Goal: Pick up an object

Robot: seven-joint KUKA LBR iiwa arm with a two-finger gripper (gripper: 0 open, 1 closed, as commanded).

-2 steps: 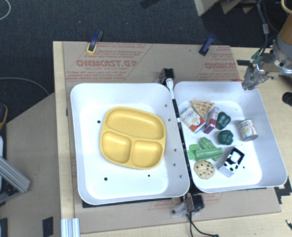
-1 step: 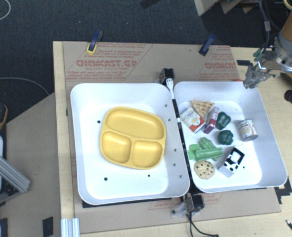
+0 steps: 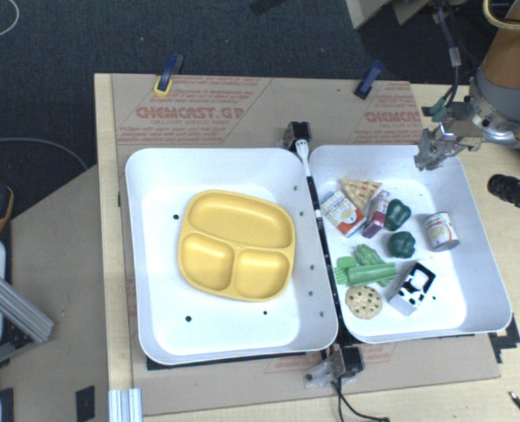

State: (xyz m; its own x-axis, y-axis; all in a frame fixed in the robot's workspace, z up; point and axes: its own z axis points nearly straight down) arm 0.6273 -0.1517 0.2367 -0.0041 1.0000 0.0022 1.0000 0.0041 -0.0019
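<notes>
The two-finger metal gripper (image 3: 432,155) hovers over the right shallow white bin (image 3: 480,262) at its 1 o'clock rim; whether its jaws are open cannot be told, and nothing is visibly held. Candidate objects lie below: small silver tin can (image 3: 438,231), round speckled cookie (image 3: 364,301), green plastic vegetables (image 3: 364,266). The yellow three-compartment plastic tray (image 3: 235,244) occupies the left shallow white bin (image 3: 155,236).

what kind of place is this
Probably a robotics lab bench: two white bins on a clamped board, toy food such as a cookie, and a robot arm's tool above the right bin.
</notes>
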